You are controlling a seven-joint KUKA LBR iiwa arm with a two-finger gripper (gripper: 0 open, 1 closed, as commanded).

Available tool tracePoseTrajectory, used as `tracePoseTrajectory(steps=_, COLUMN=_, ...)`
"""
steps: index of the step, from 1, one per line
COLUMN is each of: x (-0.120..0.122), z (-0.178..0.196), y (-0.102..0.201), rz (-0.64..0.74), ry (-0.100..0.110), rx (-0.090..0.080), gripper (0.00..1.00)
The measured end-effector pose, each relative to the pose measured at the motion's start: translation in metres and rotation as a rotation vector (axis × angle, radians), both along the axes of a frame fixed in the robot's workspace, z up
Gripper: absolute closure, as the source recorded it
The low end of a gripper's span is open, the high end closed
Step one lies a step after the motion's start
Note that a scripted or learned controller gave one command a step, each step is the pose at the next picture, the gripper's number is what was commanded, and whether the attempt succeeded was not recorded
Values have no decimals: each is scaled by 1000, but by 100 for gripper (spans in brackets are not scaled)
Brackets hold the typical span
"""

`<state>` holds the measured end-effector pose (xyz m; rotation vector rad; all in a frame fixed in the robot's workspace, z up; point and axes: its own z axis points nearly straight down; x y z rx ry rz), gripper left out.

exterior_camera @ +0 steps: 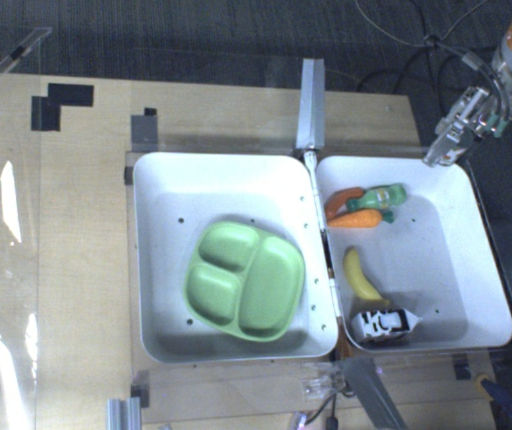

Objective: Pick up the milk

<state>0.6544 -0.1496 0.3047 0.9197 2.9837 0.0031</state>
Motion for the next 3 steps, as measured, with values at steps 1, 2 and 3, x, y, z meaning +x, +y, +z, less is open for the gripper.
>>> tracePoseTrajectory(steps=1, x=-23, z=-65, y=-56, rz=230, ry=10, rx=-2, gripper=100)
tracePoseTrajectory(steps=2, x=-3, z=-75, y=-32, rz=97, ry=7, rx=1, gripper=100)
tracePoseTrajectory(steps=3, x=0, z=-61, y=-31, rz=101, ry=-5, rx=-2, gripper=100)
